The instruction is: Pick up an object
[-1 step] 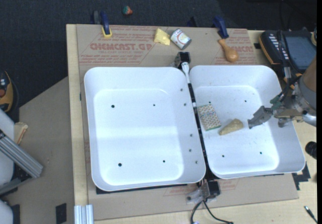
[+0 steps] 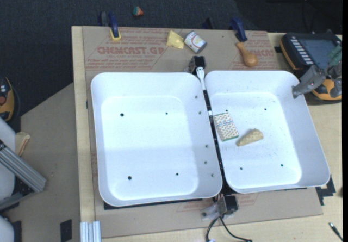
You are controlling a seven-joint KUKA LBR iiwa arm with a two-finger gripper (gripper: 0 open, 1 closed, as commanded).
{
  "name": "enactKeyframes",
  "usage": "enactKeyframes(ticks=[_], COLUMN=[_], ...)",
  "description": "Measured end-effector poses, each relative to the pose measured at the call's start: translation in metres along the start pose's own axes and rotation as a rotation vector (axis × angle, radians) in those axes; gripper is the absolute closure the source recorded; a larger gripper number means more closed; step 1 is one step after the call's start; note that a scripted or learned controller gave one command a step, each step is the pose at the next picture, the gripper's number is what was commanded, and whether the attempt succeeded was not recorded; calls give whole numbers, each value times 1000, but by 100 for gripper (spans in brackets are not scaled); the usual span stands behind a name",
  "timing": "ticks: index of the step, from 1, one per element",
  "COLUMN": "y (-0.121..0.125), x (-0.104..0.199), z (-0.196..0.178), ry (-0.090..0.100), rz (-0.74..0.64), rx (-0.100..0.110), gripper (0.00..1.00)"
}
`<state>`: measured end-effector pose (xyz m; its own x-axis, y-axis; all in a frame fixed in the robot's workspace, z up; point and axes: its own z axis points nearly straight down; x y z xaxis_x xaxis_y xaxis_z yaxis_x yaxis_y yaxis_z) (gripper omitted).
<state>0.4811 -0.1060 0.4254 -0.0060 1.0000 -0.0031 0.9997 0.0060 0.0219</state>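
Right now our gripper [image 2: 304, 86] hangs over the right bin's [image 2: 283, 178] far rim, holding nothing; its opening we cannot tell. The patterned packet [image 2: 225, 126] and tan wedge [image 2: 249, 137] lie close together, risking a clipped grasp.

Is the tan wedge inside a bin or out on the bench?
Inside: the tan wedge lies on the right bin's floor, beside the patterned packet.

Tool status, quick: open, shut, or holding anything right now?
Tool: at the right bin's upper right rim, nothing seen in it; open or shut cannot be told. Patterned packet and tan wedge lie in that bin.
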Motion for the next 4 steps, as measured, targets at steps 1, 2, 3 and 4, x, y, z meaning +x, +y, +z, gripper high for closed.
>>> enactKeyframes(ticks=[1,2,3,4], y=[-1,-6,14,1], x=[-1,47,88,100], z=[-1,128,21,-119], ry=[0,6,3,4], rz=[4,2,0,3], rx=[16,36,8,2], gripper=[100,100,100,100])
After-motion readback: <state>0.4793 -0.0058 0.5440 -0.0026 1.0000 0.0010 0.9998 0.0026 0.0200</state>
